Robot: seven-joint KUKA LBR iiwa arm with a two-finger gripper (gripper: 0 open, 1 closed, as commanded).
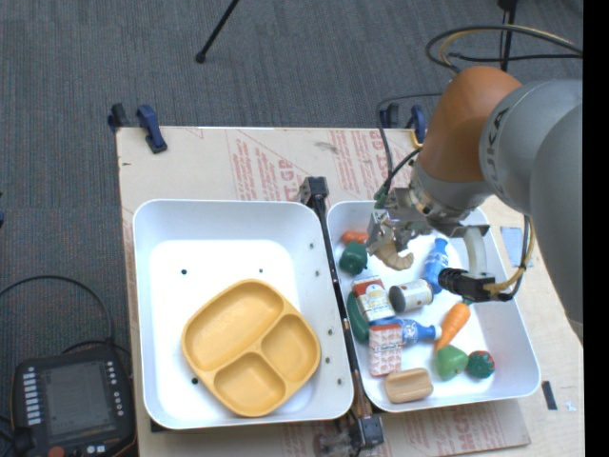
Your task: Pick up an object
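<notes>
The right bin [521, 350] holds several small toy foods and containers. My gripper [388, 239] hangs over the bin's far-left part, directly above a tan lumpy piece [392, 255] that pokes out beneath it. Whether the piece is gripped is unclear. A green pepper [353, 258] and a small orange piece [354, 237] lie just left of the gripper. An upright blue bottle [436, 260] stands to its right. Nearer the front are a silver can [411, 296], a carrot [454, 322], a red-and-white carton [384, 348] and a tan bread loaf [408, 386].
The left bin [157, 255] bears a yellow divided plate [251, 347]. Also in the right bin are a lying blue bottle [411, 330], a green cucumber [358, 318], a green piece [450, 361] and a strawberry [481, 364]. The grey arm [514, 141] overhangs that bin's far-right side.
</notes>
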